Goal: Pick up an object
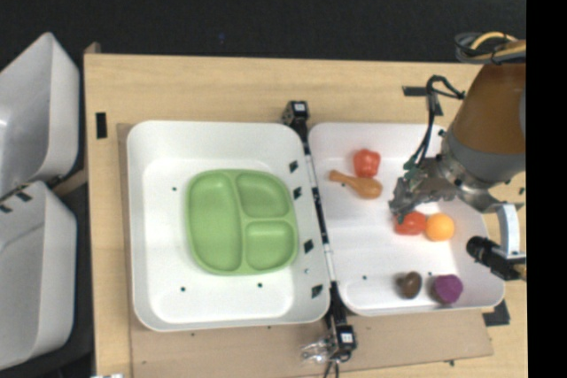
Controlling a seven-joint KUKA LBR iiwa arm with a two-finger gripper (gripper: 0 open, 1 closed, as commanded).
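My dark two-finger gripper (406, 206) hangs low in the right white bin (354, 279), touching a small red rounded object (410, 224); I cannot tell its state.

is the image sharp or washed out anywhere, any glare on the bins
Camera view: soft overall, small toys lack detail; the right bin and left bin read bright white with no hard glare; the green divided plate is evenly lit; the end effector looks dark and blurry.
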